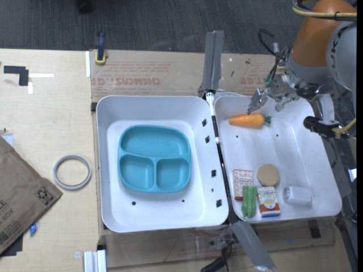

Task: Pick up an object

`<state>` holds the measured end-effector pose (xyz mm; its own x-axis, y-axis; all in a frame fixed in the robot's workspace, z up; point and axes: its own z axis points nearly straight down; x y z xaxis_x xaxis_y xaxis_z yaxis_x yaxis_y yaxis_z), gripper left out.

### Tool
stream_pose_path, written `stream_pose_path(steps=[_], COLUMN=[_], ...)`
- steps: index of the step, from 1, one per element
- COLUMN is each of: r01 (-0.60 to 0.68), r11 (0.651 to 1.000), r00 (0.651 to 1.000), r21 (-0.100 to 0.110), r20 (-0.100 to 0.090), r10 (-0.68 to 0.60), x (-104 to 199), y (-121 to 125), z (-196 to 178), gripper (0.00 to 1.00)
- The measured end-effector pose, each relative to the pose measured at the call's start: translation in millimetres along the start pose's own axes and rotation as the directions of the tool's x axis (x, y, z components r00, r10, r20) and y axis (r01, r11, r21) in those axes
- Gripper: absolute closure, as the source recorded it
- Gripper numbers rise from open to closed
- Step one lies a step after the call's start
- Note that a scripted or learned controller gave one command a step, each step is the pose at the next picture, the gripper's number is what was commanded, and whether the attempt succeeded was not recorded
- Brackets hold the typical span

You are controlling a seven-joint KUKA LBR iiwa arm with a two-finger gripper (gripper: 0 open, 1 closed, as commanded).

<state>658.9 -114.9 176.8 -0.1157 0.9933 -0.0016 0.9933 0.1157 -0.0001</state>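
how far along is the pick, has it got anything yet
Early stage. Done: the arm has reached the far end of the right bin, with the gripper poised just above the carrot. In hand: nothing visible between its fingers; the carrot lies on the bin floor. Left: close on an object and lift it.

Two glossy white plastic bins (108, 152) sit on a matt pale wooden desk (45, 129), the left one holding a smooth teal plastic tray (154, 158).
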Motion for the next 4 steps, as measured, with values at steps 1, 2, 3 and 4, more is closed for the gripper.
stream_pose_path(steps=[1, 2, 3, 4], r01=[-0.104, -0.172, -0.204, -0.206], r11=[0.995, 0.985, 0.979, 0.978], r00=[0.995, 0.985, 0.979, 0.979], r21=[0.0, 0.003, 0.001, 0.017], r20=[0.0, 0.0, 0.0, 0.003], r10=[0.104, 0.172, 0.204, 0.206], x=[22, 9, 3, 0], y=[3, 0, 0, -5], z=[-48, 35, 84, 79], gripper=[0.0, 0.0, 0.0, 1.0])
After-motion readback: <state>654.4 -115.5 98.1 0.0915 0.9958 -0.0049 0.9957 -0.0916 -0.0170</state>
